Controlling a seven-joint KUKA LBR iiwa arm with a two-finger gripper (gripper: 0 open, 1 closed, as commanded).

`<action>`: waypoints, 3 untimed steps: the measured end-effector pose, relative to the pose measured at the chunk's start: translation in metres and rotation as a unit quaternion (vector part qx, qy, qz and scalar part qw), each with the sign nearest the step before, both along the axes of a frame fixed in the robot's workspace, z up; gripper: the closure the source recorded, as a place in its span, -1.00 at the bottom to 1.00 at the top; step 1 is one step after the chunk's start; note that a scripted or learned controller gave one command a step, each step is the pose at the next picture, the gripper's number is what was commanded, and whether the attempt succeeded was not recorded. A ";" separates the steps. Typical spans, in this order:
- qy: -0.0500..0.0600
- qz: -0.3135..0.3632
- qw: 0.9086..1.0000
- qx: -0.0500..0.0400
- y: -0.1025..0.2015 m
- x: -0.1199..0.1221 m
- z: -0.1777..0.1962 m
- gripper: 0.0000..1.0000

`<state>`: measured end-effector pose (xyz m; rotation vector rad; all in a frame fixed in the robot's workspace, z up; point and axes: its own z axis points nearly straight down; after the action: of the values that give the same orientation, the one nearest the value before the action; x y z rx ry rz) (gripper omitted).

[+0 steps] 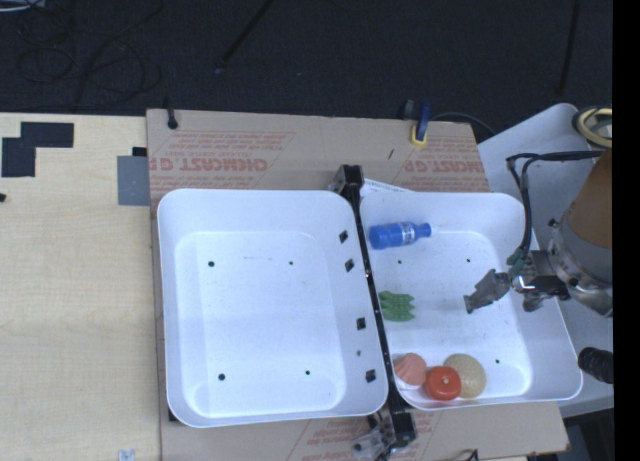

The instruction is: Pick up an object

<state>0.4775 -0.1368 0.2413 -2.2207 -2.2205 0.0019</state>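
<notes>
Here, 2 shallow white bins sit side by side on a cardboard sheet (300, 149) laid over the desk (70, 279), the left bin (180, 219) and the right bin (510, 214) meeting along a dark divider strip (365, 289).

The right bin carries 5 loose items. 1 blue bottle (398, 235) lies on its side at the far left of that bin, its long axis running left to right, its white cap end pointing right and tilted slightly toward the far side. 1 small green item (396, 306) lies just right of the divider, near the middle of the bin, its longer side running left to right. Clustered at the near edge are 3 rounded pieces: 1 peach-coloured piece (409, 369) on the left, 1 red round piece (443, 383) in the middle touching it, and 1 pale tan round piece (467, 373) on the right, partly behind the red one.

The grey arm enters from the right, and its gripper (476, 297) sits over the right half of the right bin, well apart from the bottle and the near cluster. Its dark fingers point left; whether they are spread or pressed together cannot be told, and nothing is seen between them.
</notes>
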 end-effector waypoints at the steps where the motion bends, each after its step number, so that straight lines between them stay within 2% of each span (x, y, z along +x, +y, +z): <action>1: 0.001 0.000 1.000 0.000 0.000 0.000 0.010 1.00; 2: 0.000 0.001 1.000 0.000 0.013 0.053 -0.013 1.00; 3: 0.002 0.000 1.000 0.001 0.012 0.050 -0.002 1.00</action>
<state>0.5279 -0.1247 0.2391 -2.2192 -2.2171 0.0037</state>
